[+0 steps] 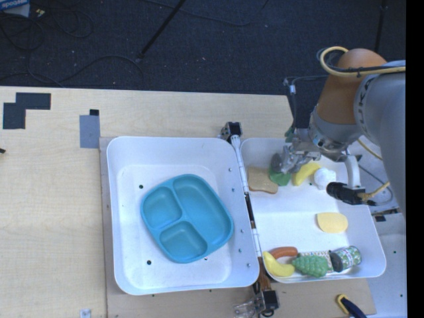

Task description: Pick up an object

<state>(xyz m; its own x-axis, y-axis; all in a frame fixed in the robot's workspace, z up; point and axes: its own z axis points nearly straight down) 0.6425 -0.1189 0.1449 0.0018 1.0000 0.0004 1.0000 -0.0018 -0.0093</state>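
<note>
Grey arm: the gripper [289,164] is lowered into the far left part of the right bin [371,244], over a small green object [279,177].
Gripper state: it cannot be told whether anything is gripped.
Progress: the reach is judged done; nothing is seen lifted, so the grasp and the lift are left.
Likely target: the small green object, lying just beside a tan slice [262,182] and a yellow banana-like piece [305,172].
Right bin contents: a white piece [323,177] and a yellow disc [331,222] are seen further right; along the near wall lie a red sausage [284,251], a yellow piece [277,265], a green knobbly item [311,265] and a small bottle [344,258].
Left bin [126,171]: a blue divided plate [186,216] is held.
Table [46,204]: both bins are carried.
</note>
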